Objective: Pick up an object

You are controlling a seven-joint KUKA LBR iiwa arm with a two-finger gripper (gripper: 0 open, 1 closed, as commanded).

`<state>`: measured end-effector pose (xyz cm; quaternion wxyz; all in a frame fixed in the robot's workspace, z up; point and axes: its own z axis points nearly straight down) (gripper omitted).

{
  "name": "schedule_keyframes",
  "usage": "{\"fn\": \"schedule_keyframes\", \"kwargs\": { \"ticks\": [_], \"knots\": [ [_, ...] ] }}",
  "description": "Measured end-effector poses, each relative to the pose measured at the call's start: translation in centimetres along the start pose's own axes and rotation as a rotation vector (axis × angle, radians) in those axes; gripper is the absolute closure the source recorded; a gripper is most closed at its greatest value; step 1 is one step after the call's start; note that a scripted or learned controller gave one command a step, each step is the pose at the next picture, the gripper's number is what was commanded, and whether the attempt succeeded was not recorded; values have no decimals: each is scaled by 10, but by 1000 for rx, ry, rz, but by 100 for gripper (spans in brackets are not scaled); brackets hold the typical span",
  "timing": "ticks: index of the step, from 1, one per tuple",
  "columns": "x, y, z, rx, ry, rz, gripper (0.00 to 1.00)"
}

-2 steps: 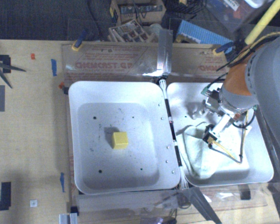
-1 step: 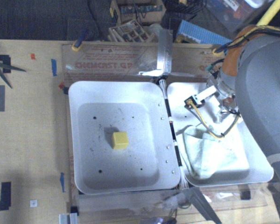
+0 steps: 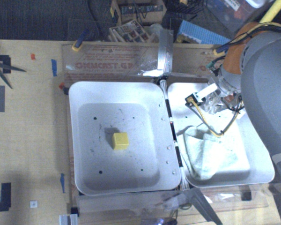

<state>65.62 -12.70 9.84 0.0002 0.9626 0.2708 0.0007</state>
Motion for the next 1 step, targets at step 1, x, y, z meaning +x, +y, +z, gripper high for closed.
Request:
{"fn": "schedule_keyframes", "kwargs": {
  "ticks": [1],
  "knots": [
    [-16, 10, -8, 1, -2, 341, 100]
  ]
}}
